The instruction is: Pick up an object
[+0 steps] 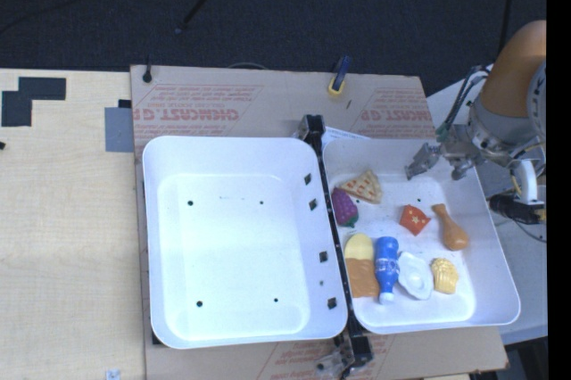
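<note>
Basically, your nearest candidate was the small red block (pixel 414 218), sitting in the right bin (pixel 500 298) toward its back half. It looked like light, rigid plastic toy food: it shouldn't crush, but it's likely slick, so I'd take it across its flat sides. It lay below and slightly left of the end effector (pixel 442 161), near but not touching. The end effector hovered over the bin's back edge with its fingers spread apart, nothing between them. The drumstick (pixel 451 227) lay just right of the block and the pizza slice (pixel 363 187) up-left. The blue bottle (pixel 386 268), the corn (pixel 444 275) and the purple grapes (pixel 344 207) sat farther forward or left. The left bin (pixel 161 316) sat alongside on the bench (pixel 62 227).
</note>
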{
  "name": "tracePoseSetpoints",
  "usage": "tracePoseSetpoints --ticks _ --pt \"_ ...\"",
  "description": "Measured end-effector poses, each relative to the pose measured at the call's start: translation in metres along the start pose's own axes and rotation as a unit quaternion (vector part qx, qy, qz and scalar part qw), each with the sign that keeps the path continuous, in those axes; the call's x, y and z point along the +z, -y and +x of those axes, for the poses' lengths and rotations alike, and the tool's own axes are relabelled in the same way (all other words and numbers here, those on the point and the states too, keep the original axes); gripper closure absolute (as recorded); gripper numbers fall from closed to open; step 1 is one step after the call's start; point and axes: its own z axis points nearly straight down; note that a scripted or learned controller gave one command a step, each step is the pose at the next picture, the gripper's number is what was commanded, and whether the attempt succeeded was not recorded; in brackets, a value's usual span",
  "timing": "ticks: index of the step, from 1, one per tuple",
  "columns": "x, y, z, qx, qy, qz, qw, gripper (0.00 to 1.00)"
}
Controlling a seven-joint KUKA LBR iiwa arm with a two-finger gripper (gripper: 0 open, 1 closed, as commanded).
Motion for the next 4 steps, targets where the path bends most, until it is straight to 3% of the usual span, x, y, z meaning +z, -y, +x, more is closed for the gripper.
tracePoseSetpoints --ticks 1,2,3,4 --pt "-0.008 0.002 0.0 0.0 -0.001 0.003 1.0 1.0" --pt "-0.007 0.002 0.0 -0.001 -0.001 0.003 1.0 0.0" --pt "-0.018 0.001 0.0 -0.001 -0.001 0.003 1.0 1.0" --pt "-0.017 0.002 0.0 -0.002 -0.001 0.003 1.0 0.0"
